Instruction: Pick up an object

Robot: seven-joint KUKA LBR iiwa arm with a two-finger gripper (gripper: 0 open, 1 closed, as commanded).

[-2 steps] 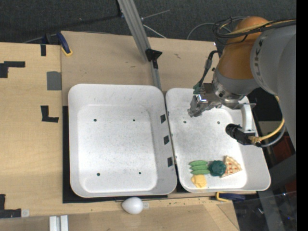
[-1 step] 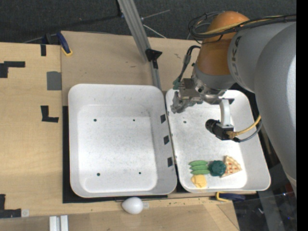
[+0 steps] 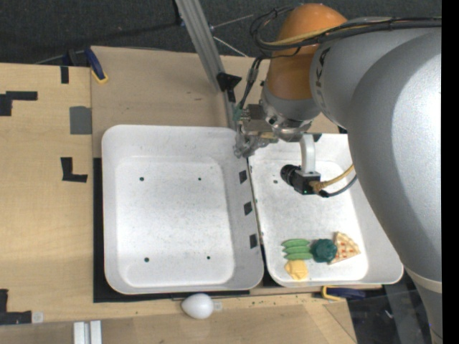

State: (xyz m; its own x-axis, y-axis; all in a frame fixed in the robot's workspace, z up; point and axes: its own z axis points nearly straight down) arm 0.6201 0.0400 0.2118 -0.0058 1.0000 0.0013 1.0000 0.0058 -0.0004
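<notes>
The gripper (image 3: 247, 143) hangs at the right bin's (image 3: 358, 272) eleven o'clock corner, over the rim shared with the left bin (image 3: 172, 213); its opening cannot be told. The toy cluster (image 3: 319, 251), green, yellow and orange pieces touching, lies at the right bin's six o'clock, well apart from the gripper.

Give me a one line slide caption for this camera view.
Arm's claw poised at the right bin far edge, toy food cluster at its near end.
</notes>
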